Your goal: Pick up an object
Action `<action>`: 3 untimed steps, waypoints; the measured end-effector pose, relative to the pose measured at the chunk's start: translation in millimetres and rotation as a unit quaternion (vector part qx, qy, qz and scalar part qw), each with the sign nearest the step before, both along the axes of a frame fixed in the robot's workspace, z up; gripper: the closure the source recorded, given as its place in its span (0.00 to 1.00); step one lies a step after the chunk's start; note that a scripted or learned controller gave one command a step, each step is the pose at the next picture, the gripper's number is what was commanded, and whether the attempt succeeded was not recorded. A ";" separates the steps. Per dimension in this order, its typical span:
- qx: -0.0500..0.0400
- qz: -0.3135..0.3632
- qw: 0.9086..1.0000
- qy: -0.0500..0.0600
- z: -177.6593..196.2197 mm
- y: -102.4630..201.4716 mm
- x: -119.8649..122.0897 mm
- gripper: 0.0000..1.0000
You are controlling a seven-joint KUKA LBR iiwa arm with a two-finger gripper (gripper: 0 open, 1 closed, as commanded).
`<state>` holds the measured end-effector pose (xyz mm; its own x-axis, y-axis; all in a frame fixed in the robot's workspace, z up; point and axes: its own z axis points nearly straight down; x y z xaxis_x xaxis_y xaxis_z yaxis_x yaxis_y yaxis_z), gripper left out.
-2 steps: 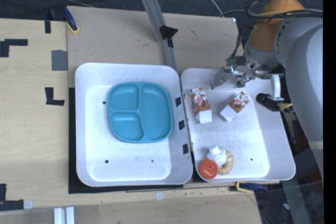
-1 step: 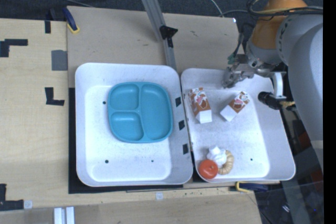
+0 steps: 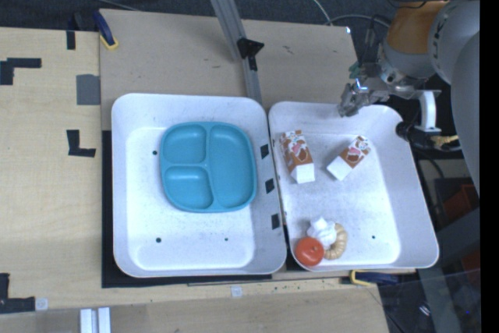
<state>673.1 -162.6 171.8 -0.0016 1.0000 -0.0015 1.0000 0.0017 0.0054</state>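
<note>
Two small cartons lie in the right bin (image 3: 405,191): one carton (image 3: 297,156) near its 10 o'clock side, the other carton (image 3: 348,158) just toward 3 o'clock from it, the two apart. A red-and-white toy (image 3: 318,243) sits at the bin's 7 o'clock corner. The gripper (image 3: 352,100) hangs over the bin's 12 o'clock rim, up and to 12 o'clock of the second carton, with nothing seen between its tips; whether it is spread or closed I cannot tell. The left bin (image 3: 125,191) bears a blue divided plate (image 3: 208,167).
</note>
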 end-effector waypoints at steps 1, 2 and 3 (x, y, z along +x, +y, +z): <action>0.000 0.000 1.000 0.000 43.7 -2.6 3.0 1.00; 0.000 0.000 1.000 0.000 97.7 -2.5 4.2 1.00; 0.002 0.002 1.000 0.003 93.4 58.1 -0.8 1.00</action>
<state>672.3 -104.5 265.3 -0.0066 1.0000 0.0020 1.0000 0.0066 -0.0013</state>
